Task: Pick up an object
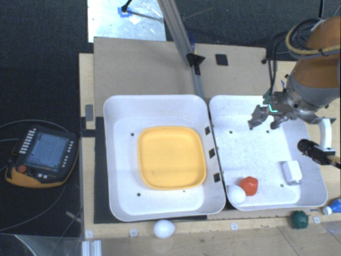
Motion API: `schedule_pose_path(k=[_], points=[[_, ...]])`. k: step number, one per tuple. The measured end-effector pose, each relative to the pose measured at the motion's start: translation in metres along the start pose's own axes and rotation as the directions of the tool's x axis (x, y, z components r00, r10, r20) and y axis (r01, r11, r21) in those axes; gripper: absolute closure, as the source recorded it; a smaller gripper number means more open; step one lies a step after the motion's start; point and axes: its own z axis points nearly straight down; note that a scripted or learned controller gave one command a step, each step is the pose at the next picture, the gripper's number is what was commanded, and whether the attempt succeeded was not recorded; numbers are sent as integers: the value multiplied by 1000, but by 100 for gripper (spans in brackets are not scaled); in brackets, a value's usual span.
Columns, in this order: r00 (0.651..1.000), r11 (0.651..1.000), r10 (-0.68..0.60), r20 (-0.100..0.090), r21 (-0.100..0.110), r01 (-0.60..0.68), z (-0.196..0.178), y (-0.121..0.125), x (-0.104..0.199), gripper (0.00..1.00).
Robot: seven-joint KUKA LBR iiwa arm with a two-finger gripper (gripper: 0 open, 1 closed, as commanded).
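Your gripper (pixel 265 119) hung with jaws apart and nothing between them over the far side of the right bin (pixel 242 103). The red object (pixel 248 185) sat at the near edge, touching a white ball (pixel 236 194); a descent there risked knocking both away.

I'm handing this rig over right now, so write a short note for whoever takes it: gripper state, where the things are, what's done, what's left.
Gripper: over the far part of the right bin, fingers apart, nothing between them.
Right bin: red object and white ball touching at the near left corner; small white block near the right wall.
Left bin: yellow plate lying flat in the middle.
Outside the bins, on the bench: white egg-shaped object by the near edge, green ball at the near right.
Done: nothing picked up yet.
Left: pick one object; the white block looks closest.
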Motion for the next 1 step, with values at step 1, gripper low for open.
schedule_pose_path(k=[1], points=[[1000,1000,0,0,0,0,0,0,0,0]])
